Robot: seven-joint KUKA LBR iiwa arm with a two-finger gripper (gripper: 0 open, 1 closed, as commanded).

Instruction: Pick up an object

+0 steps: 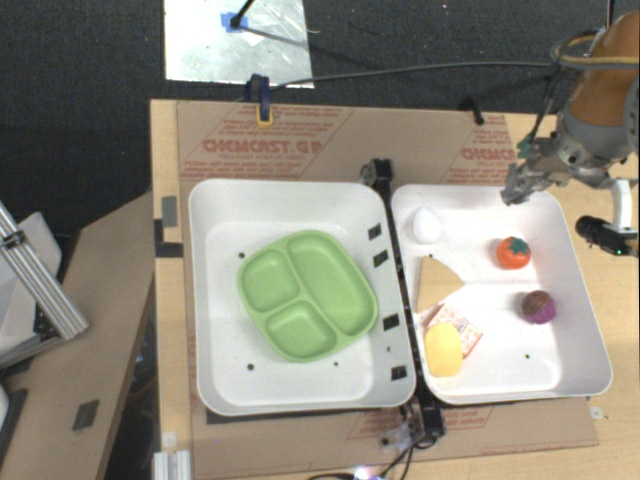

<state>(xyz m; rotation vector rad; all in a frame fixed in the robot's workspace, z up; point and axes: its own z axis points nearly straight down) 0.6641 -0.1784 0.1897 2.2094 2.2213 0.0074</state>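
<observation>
Looks like we're at the approach step: the end effector (516,190) hovers over the right bin's (580,268) far edge, can't tell its state, nothing visibly held, so next it drops toward the orange fruit (513,252) nearby.

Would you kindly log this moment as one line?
hand: above right bin's far edge | holding: nothing seen | nearest: orange fruit | left bin: green tray

The divided plate (306,294) lies in the left bin (215,268). In the right bin (575,363), right of the plate, lie an egg (427,226), a tomato (513,252), a plum (538,306), a lemon (443,349) and a packet (461,326).
</observation>
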